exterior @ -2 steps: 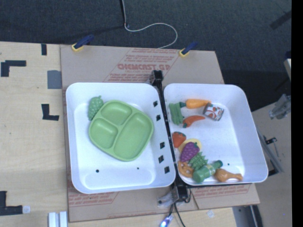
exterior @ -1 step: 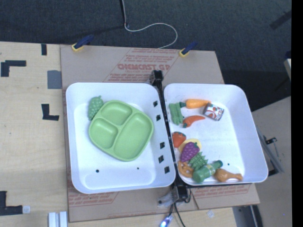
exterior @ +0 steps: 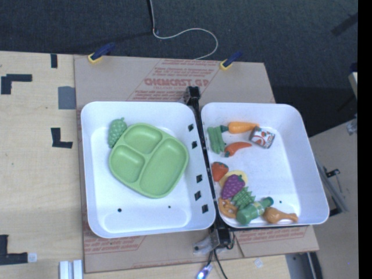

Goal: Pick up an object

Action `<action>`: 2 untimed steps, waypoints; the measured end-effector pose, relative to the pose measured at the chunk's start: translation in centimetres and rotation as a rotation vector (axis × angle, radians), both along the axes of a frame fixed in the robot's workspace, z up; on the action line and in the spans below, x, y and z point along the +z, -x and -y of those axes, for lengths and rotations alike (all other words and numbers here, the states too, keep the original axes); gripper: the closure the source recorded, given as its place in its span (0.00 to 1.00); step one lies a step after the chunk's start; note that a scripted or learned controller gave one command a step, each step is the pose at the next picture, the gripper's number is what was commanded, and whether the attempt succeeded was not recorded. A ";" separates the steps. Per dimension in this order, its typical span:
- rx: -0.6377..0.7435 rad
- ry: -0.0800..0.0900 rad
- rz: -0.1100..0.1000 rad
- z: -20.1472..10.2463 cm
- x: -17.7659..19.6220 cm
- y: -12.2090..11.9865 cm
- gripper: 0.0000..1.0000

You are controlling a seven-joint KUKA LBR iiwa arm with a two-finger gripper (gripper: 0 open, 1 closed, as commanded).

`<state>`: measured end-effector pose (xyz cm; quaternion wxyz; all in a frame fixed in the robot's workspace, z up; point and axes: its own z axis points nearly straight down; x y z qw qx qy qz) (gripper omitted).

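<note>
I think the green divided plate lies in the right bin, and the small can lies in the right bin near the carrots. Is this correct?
Not fully. The camera view shows the green divided plate in the left bin, beside a green grape bunch. The rest holds: the small can lies in the right bin near the carrots.

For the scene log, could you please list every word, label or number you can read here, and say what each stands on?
"CHEMCAST GP": red print on the brown board under the bins, seen upside down.
Smaller red print beside it: too blurred to read.
Label on the small can in the right bin: too small to read.
</note>
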<state>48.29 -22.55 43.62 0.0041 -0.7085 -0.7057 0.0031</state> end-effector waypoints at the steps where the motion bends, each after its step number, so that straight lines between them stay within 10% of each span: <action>1: 0.004 0.003 0.008 -0.2 -1.8 -0.1 1.00; 2: 0.008 0.007 0.024 -2.2 10.7 -0.1 1.00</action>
